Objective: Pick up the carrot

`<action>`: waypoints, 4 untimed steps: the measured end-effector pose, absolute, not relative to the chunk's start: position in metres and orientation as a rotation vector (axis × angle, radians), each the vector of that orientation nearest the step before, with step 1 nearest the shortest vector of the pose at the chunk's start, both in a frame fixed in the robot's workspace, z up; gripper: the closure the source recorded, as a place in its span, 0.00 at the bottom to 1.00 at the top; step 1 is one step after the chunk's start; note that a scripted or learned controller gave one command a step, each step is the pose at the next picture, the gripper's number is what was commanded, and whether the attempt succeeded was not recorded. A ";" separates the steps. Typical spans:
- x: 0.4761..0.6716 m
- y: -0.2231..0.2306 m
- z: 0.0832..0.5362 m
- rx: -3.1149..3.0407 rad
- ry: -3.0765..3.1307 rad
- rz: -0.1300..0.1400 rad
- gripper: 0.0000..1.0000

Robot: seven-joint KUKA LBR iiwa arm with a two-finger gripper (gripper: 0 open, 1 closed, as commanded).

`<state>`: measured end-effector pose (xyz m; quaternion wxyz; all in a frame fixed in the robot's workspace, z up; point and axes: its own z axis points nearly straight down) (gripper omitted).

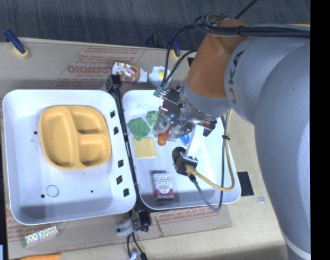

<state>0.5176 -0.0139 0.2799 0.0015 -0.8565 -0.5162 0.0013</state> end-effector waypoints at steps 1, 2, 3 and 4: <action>0.476 -0.008 0.191 -2.577 -1.788 0.008 1.00; 0.476 0.008 0.301 -2.721 -1.565 0.003 1.00; 0.475 0.061 0.223 -2.889 -1.221 0.011 1.00; 0.521 0.037 0.285 -2.832 -1.353 0.005 1.00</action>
